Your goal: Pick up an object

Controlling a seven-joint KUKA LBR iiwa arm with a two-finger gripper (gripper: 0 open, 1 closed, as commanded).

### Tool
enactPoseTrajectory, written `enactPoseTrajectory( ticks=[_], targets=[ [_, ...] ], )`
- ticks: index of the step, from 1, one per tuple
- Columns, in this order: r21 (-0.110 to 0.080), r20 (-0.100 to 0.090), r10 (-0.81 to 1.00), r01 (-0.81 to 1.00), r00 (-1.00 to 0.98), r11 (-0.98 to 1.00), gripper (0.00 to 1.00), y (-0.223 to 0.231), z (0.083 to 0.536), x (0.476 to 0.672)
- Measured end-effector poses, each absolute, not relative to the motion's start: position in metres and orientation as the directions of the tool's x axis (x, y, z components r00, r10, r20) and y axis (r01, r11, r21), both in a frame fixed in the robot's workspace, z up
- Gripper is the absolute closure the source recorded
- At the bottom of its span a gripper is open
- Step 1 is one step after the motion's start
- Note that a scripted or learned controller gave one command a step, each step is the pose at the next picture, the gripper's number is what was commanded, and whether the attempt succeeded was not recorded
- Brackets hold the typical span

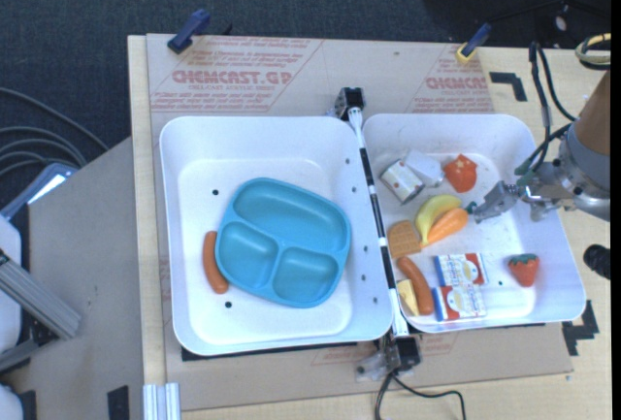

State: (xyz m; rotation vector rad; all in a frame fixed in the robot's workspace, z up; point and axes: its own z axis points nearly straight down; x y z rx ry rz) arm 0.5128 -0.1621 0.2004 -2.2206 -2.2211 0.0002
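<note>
end effector (pixel 490 205) over right bin (pixel 553 311)
hung at carrot's (pixel 446 226) 3 o'clock, tips just beside it; finger state impossible to tell.

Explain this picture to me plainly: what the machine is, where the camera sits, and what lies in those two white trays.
One camera looks down at a slant on a bench with two shallow white bins. The grey robot arm reaches in from the right; its claw hovers over the right bin, close to a toy carrot. I see nothing between its fingers. That bin also has a banana, a red tomato-like piece, a strawberry, a cookie, a sausage and small cartons. The left bin holds a blue divided plate with a second sausage beside it.
</note>
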Motion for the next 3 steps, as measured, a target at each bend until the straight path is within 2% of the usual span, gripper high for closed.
enactPoseTrajectory(
  ticks=[1,2,3],
  targets=[
    [0.007,-0.001,1.0,1.0,0.0,0.0,0.0,-0.179,0.098,0.543],
    [0.0,0.001,1.0,1.0,-0.001,0.001,0.0,-0.14,0.085,0.611],
    [0.001,0.0,1.0,1.0,-0.002,0.002,1.0,-0.14,0.095,0.612]
  ],
)
